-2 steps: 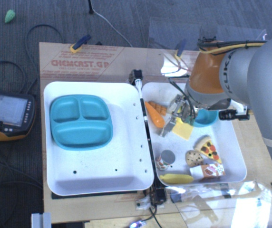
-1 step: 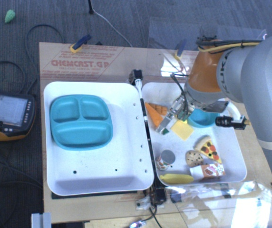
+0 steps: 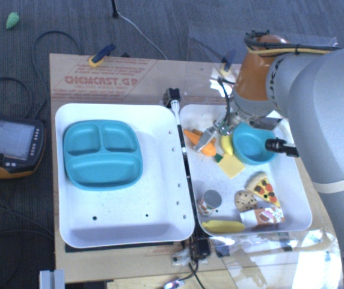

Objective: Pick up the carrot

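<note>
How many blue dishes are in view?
2: a blue divided plate in the left bin, and a blue bowl in the right bin. Others may be hidden under the arm.

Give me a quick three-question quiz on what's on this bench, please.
1. True or false: the carrot lies in the left bin.
2. What sits in the left bin? A) blue tray B) pizza slice C) banana
3. Fill in: the gripper is down at the ____.

Key: 1 false, it lies in the right bin; 2 A; 3 carrot.
</note>
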`<state>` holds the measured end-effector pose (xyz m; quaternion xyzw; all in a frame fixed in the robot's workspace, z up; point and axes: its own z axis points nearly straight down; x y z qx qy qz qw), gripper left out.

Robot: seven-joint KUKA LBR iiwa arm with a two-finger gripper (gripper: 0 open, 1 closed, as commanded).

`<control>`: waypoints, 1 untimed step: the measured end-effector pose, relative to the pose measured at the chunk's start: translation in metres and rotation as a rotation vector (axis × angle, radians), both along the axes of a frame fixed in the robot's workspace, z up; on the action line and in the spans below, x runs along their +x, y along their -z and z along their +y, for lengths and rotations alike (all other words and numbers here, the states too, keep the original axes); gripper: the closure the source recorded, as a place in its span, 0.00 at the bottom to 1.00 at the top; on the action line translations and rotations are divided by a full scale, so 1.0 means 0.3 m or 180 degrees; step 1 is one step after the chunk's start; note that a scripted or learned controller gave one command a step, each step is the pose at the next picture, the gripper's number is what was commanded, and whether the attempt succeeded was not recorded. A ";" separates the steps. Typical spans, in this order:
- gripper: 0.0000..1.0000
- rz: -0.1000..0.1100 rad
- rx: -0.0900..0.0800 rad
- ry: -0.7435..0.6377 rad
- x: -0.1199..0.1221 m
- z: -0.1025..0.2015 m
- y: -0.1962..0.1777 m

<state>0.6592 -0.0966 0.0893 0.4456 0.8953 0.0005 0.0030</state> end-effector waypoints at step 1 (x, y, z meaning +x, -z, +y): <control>1.00 -0.0013 -0.0025 -0.0012 0.006 -0.002 -0.035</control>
